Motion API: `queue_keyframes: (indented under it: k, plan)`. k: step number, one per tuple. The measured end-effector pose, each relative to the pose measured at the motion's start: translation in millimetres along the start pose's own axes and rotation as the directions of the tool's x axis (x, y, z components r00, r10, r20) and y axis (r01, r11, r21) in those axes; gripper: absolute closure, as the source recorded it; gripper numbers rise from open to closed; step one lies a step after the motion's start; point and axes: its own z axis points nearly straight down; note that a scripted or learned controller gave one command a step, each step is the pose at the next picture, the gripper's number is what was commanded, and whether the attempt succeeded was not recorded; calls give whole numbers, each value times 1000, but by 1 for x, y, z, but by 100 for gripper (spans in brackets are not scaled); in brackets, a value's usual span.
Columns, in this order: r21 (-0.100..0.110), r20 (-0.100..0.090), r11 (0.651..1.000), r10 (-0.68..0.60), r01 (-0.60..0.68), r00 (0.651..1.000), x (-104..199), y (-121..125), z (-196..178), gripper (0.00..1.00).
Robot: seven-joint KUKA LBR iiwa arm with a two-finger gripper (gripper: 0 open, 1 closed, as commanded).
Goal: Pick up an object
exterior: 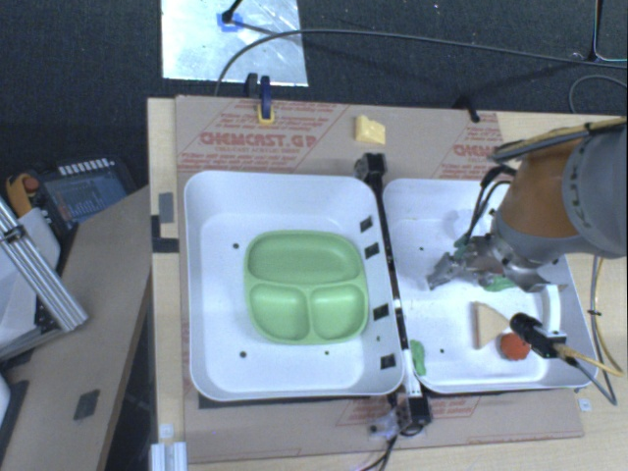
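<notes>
Saw, nearest the camera, a black clip with loose wires point(407, 418) at the front edge of the cardboard sheet point(294, 137) that covered the counter point(163, 292). Found just behind it a small green scrap point(417, 354) lying on the front rim where the two bins met.

Counted three loose things on the floor of the right bin point(422, 204): a red ball point(509, 346) near the front right corner, a beige wedge point(483, 324) just beside it on the left, and a green piece point(497, 285) farther back, partly hidden under the wrist. Saw the gripper point(444, 271) low over the middle of that bin, pointing left, just beside the green piece. Could not tell whether it was apart or together. Noted the grey and orange arm point(549, 204) covering the bin's right rear part.

Found in the left bin point(216, 204) a green three-part plate point(294, 263), lying flat at the middle, well apart from the gripper. Spotted a yellow block point(370, 130) on the cardboard behind the bins.
</notes>
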Motion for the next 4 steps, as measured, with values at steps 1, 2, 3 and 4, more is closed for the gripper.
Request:
queue_keyframes:
  k: [1,2,3,4]
  plan:
    - [-6,3,1000,-1,1,1000,-1,1,-13,100]
    - [-10,3,1000,-4,4,1000,4,11,-71,100]
    - [-9,3,1000,-3,3,1000,2,6,-118,100]
    - [-9,3,1000,-4,4,1000,1,7,-144,100]
